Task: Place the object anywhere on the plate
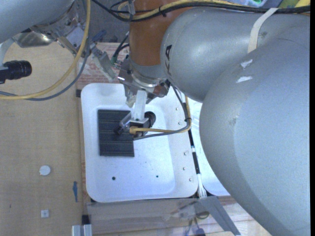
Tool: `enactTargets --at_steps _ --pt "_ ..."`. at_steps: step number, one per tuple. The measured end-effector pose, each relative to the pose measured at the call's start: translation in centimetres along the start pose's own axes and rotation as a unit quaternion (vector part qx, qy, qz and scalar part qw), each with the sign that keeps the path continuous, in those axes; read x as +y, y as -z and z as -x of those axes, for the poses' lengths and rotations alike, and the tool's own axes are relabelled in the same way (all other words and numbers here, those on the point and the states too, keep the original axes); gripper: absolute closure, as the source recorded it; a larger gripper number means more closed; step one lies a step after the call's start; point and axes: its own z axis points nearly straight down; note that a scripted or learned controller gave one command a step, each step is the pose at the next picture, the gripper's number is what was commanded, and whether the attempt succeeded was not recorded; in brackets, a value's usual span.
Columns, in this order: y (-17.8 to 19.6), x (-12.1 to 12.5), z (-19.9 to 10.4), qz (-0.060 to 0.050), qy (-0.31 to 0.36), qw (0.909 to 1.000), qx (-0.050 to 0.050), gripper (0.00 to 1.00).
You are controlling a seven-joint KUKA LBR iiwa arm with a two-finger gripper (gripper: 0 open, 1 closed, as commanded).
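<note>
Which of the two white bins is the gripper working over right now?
The left bin, the one that holds the dark ribbed plate. The gripper hangs at that plate's right edge; the right bin lies mostly hidden under the arm.

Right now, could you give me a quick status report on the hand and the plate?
Hand low over the dark ribbed plate in the left bin. Held object: cannot tell. Arm covers the right bin.

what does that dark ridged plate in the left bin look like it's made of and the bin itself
Dark ridged plate: likely matte rubber or plastic; near-black, parallel grooves, no shine. Left bin: probably moulded plastic, smooth white, with rounded corners, a raised rim and a soft sheen. Neither material is certain from above.
</note>
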Motion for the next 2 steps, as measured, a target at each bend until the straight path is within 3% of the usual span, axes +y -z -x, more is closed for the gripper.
enactTargets --at_steps 1,2 --pt "-4.0 3.7 -1.8 -0.002 -0.21 0.9777 -0.006 1.0" --pt "-10.2 2.1 -1.2 0.01 -0.366 0.9306 0.013 1.0"
